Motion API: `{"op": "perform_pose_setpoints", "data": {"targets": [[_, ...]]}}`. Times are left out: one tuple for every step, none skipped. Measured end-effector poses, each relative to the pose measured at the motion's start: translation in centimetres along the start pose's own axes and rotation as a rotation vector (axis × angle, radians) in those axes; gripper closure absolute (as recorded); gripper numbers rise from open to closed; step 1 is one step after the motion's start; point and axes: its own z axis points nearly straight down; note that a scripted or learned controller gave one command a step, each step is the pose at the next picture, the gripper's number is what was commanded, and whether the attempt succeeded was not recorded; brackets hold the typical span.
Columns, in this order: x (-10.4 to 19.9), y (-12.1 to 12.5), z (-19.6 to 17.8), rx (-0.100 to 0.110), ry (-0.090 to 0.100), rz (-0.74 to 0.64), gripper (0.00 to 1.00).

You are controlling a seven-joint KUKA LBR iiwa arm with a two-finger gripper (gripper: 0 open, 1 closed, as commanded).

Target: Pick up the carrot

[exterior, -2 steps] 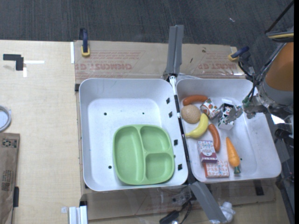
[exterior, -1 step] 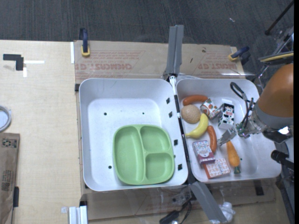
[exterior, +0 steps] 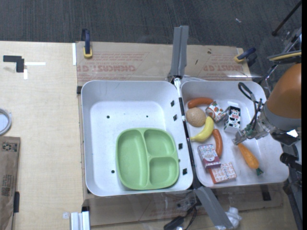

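While the left bin (exterior: 96, 128) held a green divided plate (exterior: 147, 158), the right bin (exterior: 273, 174) held the carrot (exterior: 249, 157) near its right wall, with a banana (exterior: 205, 130), a sausage (exterior: 218, 142) and small cartons. The gripper (exterior: 244, 136) hung just above the carrot's upper end. Its grip state could not be told, and the arm (exterior: 286, 99) was cut off at the frame's edge.
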Motion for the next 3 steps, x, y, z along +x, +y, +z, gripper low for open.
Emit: {"op": "perform_pose_setpoints", "data": {"targets": [[1.1, -0.3, 0.9, 0.002, 0.002, 0.088, 1.0], [1.1, -0.3, 0.9, 0.002, 0.001, 0.089, 0.0], [2.0, -4.4, 0.9, 0.002, 0.002, -0.023, 0.0]]}}
